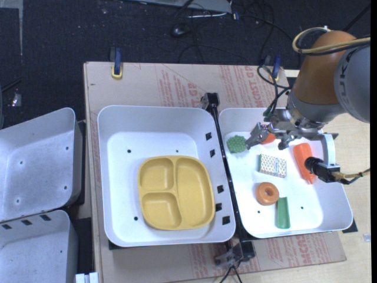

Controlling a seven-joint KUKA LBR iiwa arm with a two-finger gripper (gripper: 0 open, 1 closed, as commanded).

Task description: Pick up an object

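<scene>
While the gripper (272,136) hangs over the right bin (336,214), its jaws stand apart, a small orange piece (269,138) between them, a green object (237,144) just beside

The arm (330,69) is cut off at the right edge. The claw (272,135) partly hides an orange item (269,138); its finger state is indeterminable.

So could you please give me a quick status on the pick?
Claw low over right bin, nothing seen held. Green piece beside it. Orange block and patterned block close by.
</scene>
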